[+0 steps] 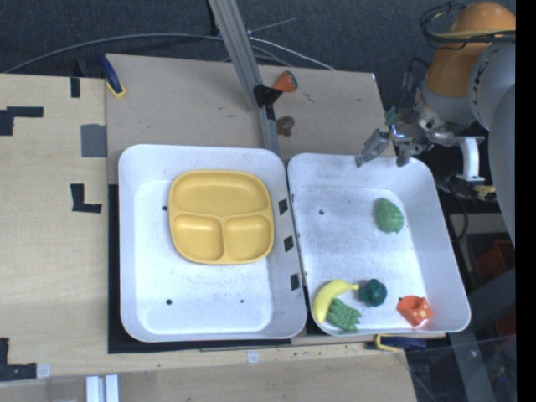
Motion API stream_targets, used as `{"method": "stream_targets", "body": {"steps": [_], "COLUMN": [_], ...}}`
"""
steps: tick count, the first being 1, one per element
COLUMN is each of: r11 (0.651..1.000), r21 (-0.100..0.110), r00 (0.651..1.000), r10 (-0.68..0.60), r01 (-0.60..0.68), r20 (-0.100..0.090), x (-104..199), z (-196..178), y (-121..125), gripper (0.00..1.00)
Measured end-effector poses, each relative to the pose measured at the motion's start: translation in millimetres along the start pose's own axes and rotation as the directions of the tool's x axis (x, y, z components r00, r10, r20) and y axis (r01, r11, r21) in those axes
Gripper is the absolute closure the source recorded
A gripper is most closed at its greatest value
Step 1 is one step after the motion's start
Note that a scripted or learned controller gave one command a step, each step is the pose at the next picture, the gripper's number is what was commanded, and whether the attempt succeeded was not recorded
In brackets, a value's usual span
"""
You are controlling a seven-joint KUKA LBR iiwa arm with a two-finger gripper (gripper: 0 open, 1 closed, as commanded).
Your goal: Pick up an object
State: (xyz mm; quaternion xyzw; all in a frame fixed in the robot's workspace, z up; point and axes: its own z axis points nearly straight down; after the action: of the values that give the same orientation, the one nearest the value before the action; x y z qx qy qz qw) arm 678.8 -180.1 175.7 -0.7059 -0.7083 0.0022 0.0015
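From the overhead camera I see my gripper (384, 148) spread wide and holding nothing at the right white bin's (444, 224) twelve o'clock rim. I'd descend squarely over the light green lumpy toy (389, 215), toward six o'clock.

Even, soft overhead light; faint shadows; white bins (209, 325) bright; image slightly soft, grainy.

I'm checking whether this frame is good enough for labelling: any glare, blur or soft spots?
Camera view: even light, soft shadows; the yellow divided plate and banana are sharp; the gripper is small and slightly soft; the white bins are bright but not blown out.
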Motion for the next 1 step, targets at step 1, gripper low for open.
{"method": "stream_targets", "body": {"steps": [1], "r11": [1.0], "r21": [0.001], "r00": [1.0], "r10": [0.002], "r01": [-0.002], "r20": [0.0], "x": [-6.6], "z": [56.8], "y": [-7.7], "gripper": [0.0]}}
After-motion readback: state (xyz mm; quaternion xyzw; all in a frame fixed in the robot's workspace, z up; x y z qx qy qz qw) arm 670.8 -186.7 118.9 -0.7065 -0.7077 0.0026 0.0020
